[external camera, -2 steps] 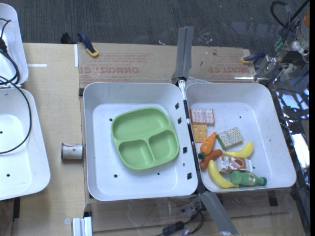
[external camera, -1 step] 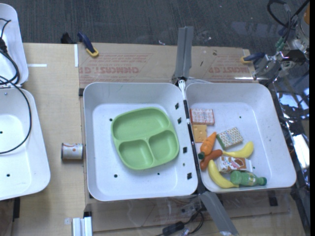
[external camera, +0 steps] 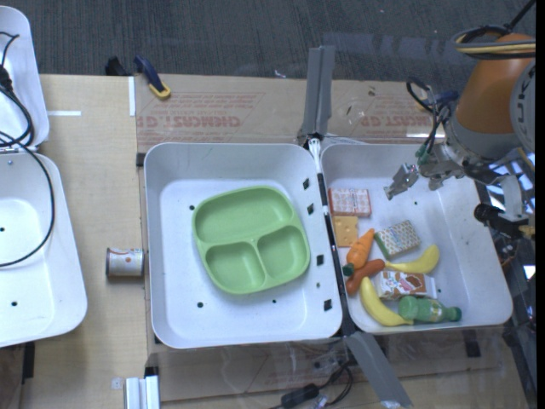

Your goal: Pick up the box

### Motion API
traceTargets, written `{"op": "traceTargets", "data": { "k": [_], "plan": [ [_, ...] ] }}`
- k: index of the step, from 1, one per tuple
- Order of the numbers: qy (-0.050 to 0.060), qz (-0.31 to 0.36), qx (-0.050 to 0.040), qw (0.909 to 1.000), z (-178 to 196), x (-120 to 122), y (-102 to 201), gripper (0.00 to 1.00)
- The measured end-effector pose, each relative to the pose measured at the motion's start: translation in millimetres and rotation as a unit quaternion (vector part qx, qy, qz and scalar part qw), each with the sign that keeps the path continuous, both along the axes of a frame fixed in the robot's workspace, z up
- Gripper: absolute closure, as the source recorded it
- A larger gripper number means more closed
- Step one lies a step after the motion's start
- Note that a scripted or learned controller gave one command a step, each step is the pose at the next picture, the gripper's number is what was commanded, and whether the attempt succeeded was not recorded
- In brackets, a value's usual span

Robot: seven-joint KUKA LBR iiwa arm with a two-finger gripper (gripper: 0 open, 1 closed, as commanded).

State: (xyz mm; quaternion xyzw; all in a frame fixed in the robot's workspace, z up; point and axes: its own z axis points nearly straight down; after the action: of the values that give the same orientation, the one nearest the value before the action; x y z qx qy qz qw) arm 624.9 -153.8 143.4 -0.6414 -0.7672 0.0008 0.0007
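Fingers [external camera: 400,180] stand slightly apart, clamped on nothing, over the right bin [external camera: 485,228] at its 12 o'clock end. Box [external camera: 397,239] lies toward 6 o'clock from them, long axis running 8-to-2 o'clock.

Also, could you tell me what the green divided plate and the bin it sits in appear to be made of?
The green divided plate looks like moulded plastic with a matte finish: uniform pale green, soft rounded compartment edges, no sharp glare. The left bin seems to be thin formed white plastic, fairly smooth, with rounded corners and a rolled rim, though sheet metal can't be excluded.
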Motion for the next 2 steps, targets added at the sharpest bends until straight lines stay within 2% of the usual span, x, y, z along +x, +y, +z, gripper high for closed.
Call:
{"op": "traceTargets", "data": {
  "k": [1, 2],
  "plan": [
    [-0.001, 0.047, 0.0000, 0.9989, -51.8, -14.2, -44.4, 0.00],
    [-0.002, 0.061, -0.0005, 0.9981, -50.5, 8.6, 21.0, 0.00]
  ]
}}
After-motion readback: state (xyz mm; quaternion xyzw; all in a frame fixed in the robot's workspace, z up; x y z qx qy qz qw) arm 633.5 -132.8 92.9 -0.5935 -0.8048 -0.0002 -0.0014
